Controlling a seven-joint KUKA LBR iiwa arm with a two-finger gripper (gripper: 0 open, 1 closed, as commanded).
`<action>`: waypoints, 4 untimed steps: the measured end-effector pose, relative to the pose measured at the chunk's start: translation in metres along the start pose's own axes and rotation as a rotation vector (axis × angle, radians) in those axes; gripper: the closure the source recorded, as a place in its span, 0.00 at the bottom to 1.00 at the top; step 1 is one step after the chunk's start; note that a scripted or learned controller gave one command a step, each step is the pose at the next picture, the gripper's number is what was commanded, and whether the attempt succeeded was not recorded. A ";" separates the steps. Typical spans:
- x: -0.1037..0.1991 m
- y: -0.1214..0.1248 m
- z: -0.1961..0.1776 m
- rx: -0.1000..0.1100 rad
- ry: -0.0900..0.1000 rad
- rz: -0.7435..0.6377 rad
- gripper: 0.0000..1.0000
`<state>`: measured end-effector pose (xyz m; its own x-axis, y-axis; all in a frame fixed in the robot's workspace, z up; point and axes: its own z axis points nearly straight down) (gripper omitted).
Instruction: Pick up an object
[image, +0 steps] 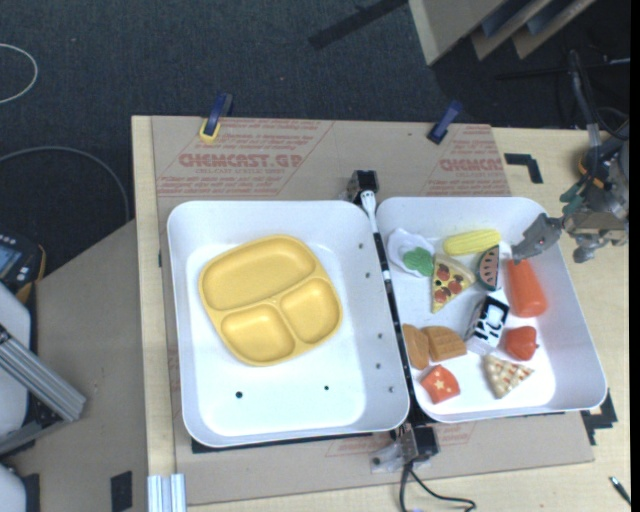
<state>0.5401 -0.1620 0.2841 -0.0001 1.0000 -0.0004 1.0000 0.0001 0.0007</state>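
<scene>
While its grip cannot be told, the tool (537, 238) nears a smooth orange carrot (525, 286).

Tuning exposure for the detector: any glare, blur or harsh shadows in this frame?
Camera view: lighting even and soft; white bins bright, near blown out, with little surface detail; yellow tray shows mild sheen; toy food sharp enough; gripper at right edge looks slightly soft; floor dark, underexposed.

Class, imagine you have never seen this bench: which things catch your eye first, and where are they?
First comes the big yellow divided plate, lying alone in the left bin. Next is the bright huddle of toy food in the right bin: corn, a pizza slice, an orange carrot. The gripper hangs at that bin's upper right, just above the carrot.
</scene>
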 end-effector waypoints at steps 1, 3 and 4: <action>0.001 0.001 0.043 0.006 0.002 0.000 0.00; -0.005 -0.007 0.160 0.009 0.004 0.001 0.00; -0.004 -0.009 0.202 0.007 0.003 0.001 0.00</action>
<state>0.5317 -0.1663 0.0818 0.0006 1.0000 0.0028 1.0000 -0.0006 -0.0062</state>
